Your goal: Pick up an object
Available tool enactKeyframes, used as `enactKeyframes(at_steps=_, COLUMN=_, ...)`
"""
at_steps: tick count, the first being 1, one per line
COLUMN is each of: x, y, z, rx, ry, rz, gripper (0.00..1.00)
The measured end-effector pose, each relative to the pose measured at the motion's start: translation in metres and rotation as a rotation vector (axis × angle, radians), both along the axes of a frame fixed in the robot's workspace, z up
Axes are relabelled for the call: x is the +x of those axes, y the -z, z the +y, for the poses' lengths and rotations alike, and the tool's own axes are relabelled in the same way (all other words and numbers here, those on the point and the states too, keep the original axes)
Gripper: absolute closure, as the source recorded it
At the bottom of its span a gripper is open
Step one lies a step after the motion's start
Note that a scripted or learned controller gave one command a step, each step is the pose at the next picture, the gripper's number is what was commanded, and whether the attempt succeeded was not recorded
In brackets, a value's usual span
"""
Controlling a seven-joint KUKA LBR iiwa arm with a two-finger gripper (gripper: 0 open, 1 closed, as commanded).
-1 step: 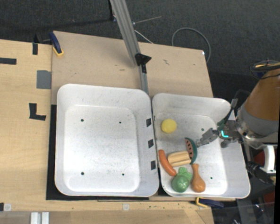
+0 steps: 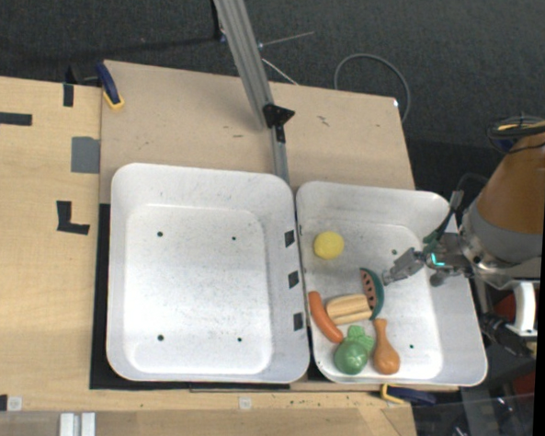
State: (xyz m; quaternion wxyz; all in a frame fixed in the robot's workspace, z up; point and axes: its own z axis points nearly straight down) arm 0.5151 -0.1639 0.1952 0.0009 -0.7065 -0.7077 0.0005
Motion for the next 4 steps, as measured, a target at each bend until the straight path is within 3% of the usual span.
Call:
enactKeyframes(at_steps=1, x=0.0, y=0.063, z=0.006, rx=0.001, ry=0.001, rz=0.006, gripper=0.0)
enactKeyframes(at_steps=2, x=0.002, y=0.103, z=0.006, rx=0.0, ry=0.002, rz=-0.006, gripper=0.0)
enactKeyframes(at_steps=3, x=0.003, y=0.092, z=0.006, rx=-0.001, ry=0.0, rz=-0.009, gripper=1.0)
enactKeyframes(at_steps=4, x=0.008, y=0.049, z=0.007, rx=-0.001, ry=0.0, rz=-0.004, gripper=1.0)
